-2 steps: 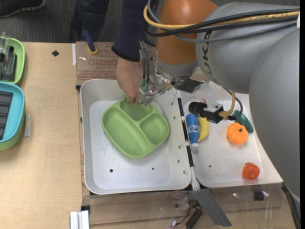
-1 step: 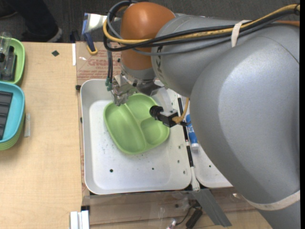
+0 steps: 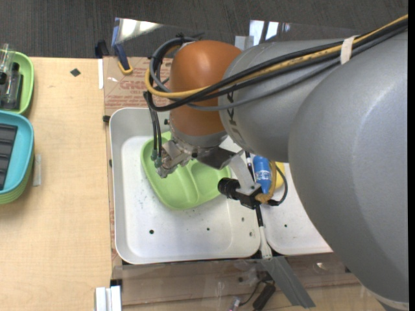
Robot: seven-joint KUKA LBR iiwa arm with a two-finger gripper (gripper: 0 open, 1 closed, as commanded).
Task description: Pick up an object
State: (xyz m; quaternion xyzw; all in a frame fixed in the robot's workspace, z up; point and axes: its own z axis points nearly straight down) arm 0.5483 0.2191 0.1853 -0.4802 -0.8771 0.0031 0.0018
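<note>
Where arm (image 3: 311, 102) reaches: one green dish (image 3: 185, 186)

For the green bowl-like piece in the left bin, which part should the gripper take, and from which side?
Take the green bowl by its thin raised rim on the near, lower edge, coming straight down from above. It seems to lie open side up in the left bin, so probably only the rim fits between two fingers. The gripper is over its upper left part.

arm (image 3: 337, 128): grey casing | orange band (image 3: 198, 83) above wrist | black and yellow cables (image 3: 279, 60)
</note>
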